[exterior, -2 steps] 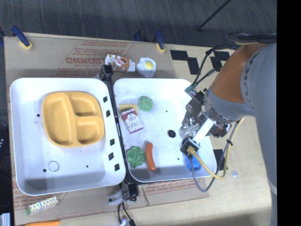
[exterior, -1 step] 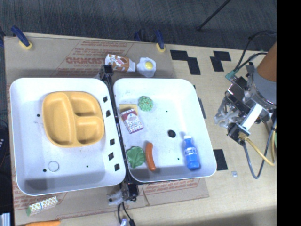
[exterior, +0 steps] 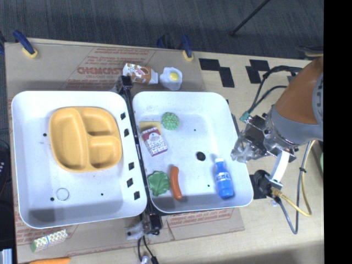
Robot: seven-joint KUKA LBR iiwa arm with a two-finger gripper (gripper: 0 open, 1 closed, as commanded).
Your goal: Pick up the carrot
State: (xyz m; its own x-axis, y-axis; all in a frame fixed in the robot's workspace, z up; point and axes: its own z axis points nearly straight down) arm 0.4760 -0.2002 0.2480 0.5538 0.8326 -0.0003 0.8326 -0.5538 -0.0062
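Observation:
The carrot [exterior: 175,182], a short orange stick, lies in the right bin [exterior: 190,100] near its front wall, pointing front to back. A green leafy piece [exterior: 158,183] touches its left side. My gripper [exterior: 241,151] hangs at the right rim of that bin, well to the right of the carrot and apart from it, with a blue bottle [exterior: 223,179] lying between the two. Nothing shows in the gripper.
The right bin also holds a red and yellow packet [exterior: 154,139], a green ball [exterior: 170,120] and a small black disc [exterior: 201,157]. A yellow divided plate [exterior: 85,138] sits in the left bin [exterior: 33,202]. An egg toy [exterior: 172,77] and a small carton [exterior: 137,73] lie behind the bins.

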